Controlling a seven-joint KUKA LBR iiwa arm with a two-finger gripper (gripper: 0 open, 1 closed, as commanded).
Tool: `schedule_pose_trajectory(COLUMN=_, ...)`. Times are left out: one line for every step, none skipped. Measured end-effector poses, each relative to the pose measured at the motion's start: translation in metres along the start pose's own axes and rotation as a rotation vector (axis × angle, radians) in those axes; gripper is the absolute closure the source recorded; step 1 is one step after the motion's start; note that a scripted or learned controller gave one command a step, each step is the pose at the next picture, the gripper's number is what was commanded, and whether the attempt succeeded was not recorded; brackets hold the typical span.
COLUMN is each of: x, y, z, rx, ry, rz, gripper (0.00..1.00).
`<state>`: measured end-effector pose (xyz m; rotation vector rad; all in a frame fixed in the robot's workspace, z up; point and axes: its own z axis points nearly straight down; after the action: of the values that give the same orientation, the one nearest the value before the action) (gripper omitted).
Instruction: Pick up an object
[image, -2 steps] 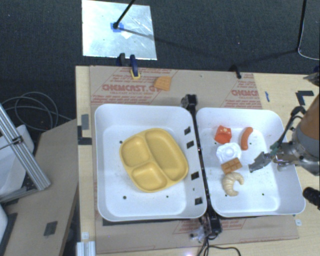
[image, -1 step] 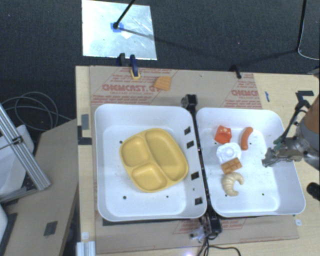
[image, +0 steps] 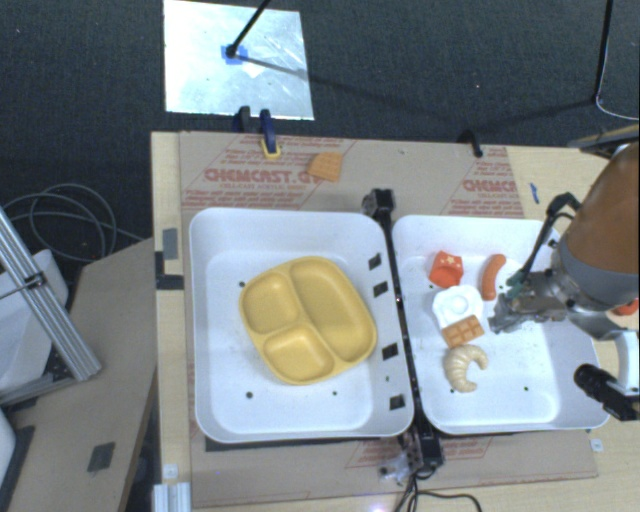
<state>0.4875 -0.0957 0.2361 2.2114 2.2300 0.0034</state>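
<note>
The right bin (image: 520, 400) holds several toy foods: a red block (image: 446, 268), an orange-red sausage (image: 492, 275), a white fried egg (image: 456, 303), a brown waffle piece (image: 463, 329) and a pale croissant (image: 464, 365). My gripper (image: 503, 316) reaches in from the right and hangs low just right of the egg and waffle, below the sausage. Nothing shows between its fingers.
The left bin (image: 215, 250) holds a yellow three-compartment plate (image: 306, 318). A small tan piece (image: 325, 166) lies on the cardboard behind the bins. A black divider (image: 392, 300) runs between the bins. The arm's body covers the right bin's far right side.
</note>
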Motion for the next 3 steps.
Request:
schedule_pose_trajectory(x=0.048, y=0.000, z=0.016, rx=0.002, ry=0.001, rz=-0.001, gripper=1.00)
schedule_pose_trajectory(x=0.069, y=0.000, z=0.022, rx=0.001, ry=0.000, rz=0.002, gripper=1.00)
schedule_pose_trajectory(x=0.068, y=0.000, z=0.022, rx=0.000, ry=0.000, rz=0.005, gripper=0.00)
